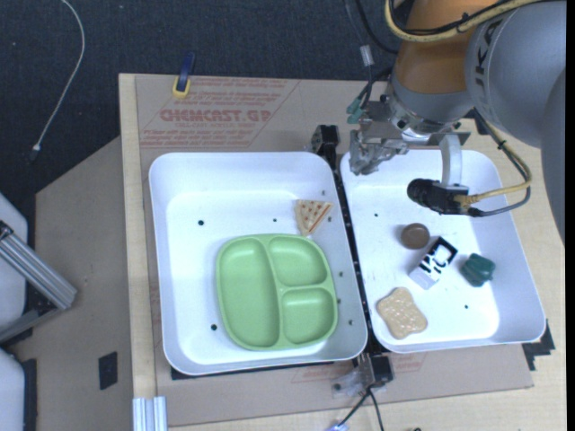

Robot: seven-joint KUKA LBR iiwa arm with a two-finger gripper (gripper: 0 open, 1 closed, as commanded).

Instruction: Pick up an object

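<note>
My gripper [368,157] hangs over the far left corner of the right bin [512,241], with nothing seen in it. Below it in that bin lie a brown round disc [414,235], a black-and-white block [433,263], a teal lump [477,268] and a tan toast slice [401,312]. All of them sit apart from the gripper, toward the bin's near half. In the left bin [180,232] a tan waffle wedge [312,214] rests by the right wall, just above a green divided plate [274,290].
The two bins meet along a dark divider [349,241] right under the gripper. A small black clip [325,138] sits at the far end of that divider. The bins rest on a cardboard sheet [225,110] bearing a blue-and-yellow clamp [184,74].
</note>
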